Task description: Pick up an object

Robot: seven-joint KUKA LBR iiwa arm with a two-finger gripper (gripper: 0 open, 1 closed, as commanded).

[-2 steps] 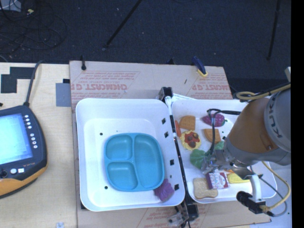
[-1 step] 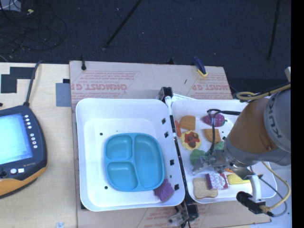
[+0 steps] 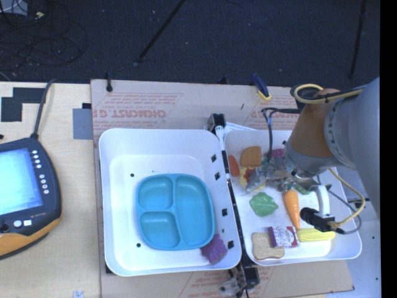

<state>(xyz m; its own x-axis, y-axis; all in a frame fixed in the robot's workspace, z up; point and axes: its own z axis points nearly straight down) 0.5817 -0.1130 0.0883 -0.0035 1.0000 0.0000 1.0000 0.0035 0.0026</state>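
1. Our pincer [image 3: 273, 177] hangs low in the right bin [image 3: 353, 244] among crowded toy food; we cannot tell its state.
2. Nearest candidates: green leaf [image 3: 263, 204], carrot [image 3: 291, 208], waffle [image 3: 251, 156].
3. Risk, we judge: tight clutter could make a grasp slip or catch two pieces.

On my desk [image 3: 62, 113], a grey-and-orange handheld control pendant with a lit screen [image 3: 25, 194] lies at the far left, well apart from the flat brown cardboard sheet [image 3: 155, 104] beneath the bins
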